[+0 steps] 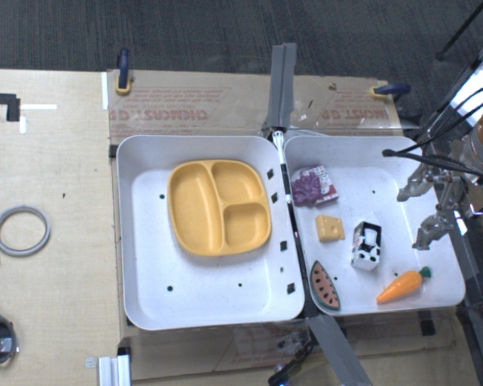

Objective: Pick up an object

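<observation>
Camera view, gripper (425, 213) over right bin (386, 155), fingers spread with nothing between them, carrot (401, 286) just below gripper, milk carton (366, 245) left of it.

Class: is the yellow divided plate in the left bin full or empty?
Empty. All three compartments of the plate show bare yellow; the toy foods lie in the other bin.

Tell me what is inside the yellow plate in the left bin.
The yellow plate has three compartments, and all three show only bare yellow surface; no toy lies in any of them. It rests flat on the left bin, so the bin floor beneath it is covered and cannot be seen.
</observation>
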Motion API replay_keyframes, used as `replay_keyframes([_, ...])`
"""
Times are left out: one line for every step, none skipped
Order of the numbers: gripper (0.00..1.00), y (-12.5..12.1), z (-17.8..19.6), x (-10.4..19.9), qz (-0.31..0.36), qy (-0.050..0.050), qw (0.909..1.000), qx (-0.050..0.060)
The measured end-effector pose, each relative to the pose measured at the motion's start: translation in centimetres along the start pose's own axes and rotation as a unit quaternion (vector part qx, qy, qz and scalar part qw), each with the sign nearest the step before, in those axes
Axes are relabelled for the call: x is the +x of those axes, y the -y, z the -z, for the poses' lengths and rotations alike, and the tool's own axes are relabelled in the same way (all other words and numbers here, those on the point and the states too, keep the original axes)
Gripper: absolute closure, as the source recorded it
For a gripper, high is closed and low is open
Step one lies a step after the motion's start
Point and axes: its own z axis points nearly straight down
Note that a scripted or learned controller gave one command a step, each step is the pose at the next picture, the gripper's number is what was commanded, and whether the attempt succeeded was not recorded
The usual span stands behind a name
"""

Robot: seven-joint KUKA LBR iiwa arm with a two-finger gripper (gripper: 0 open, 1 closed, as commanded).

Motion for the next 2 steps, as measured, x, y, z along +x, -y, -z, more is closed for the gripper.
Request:
replay_keyframes([0.0, 4.1, -4.7, 1.8, 0.004, -0.001, 1.0, 0.0])
replay_keyframes([0.0, -2.5, -12.8, -2.1, -0.189, 0.009, 0.982, 0.0])
